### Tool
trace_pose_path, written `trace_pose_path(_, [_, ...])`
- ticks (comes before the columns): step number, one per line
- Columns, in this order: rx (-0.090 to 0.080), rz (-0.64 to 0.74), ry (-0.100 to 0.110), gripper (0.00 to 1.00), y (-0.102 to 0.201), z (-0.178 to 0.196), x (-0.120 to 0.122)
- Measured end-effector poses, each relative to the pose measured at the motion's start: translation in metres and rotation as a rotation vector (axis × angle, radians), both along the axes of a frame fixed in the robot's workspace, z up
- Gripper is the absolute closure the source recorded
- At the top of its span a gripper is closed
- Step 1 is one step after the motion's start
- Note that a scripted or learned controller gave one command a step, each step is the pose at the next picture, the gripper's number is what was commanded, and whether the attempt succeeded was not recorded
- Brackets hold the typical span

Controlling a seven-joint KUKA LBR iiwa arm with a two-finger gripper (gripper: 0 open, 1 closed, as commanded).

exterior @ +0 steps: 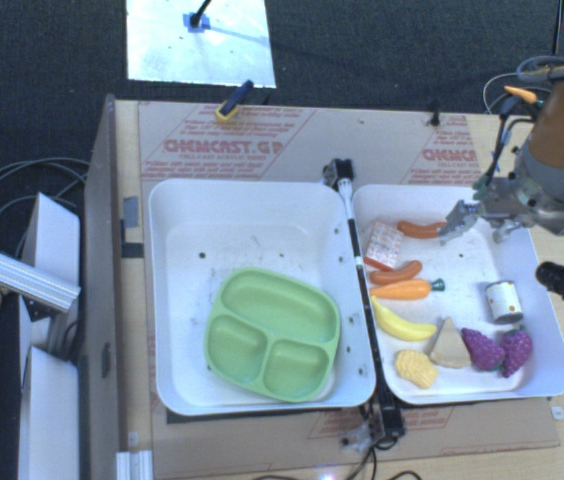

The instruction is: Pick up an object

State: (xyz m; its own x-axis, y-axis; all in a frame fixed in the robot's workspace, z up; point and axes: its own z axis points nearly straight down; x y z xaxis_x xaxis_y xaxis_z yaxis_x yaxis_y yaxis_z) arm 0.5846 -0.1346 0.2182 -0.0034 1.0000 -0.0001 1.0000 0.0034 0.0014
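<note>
"CHEMCAST GP" printing (224, 148) on bench sheet (292, 133)

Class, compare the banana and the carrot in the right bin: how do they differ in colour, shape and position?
The banana is yellow; the carrot is orange with a small green end. The banana curves; the carrot is straight and tapered. The carrot lies farther up the view, the banana just below it, nearer the corn. Both are toy foods lying flat in the right bin, beside the divider.

Red lettering on the clear sheet (262, 133) covering the table reads "CHEMCAST GP", printed upside down behind the left bin, and a partial repeat appears behind the right bin.
</note>
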Motion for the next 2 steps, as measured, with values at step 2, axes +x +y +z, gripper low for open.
trace_pose_path(2, [0.000, -0.002, 0.002, 0.00, 0.023, -0.098, -0.001])
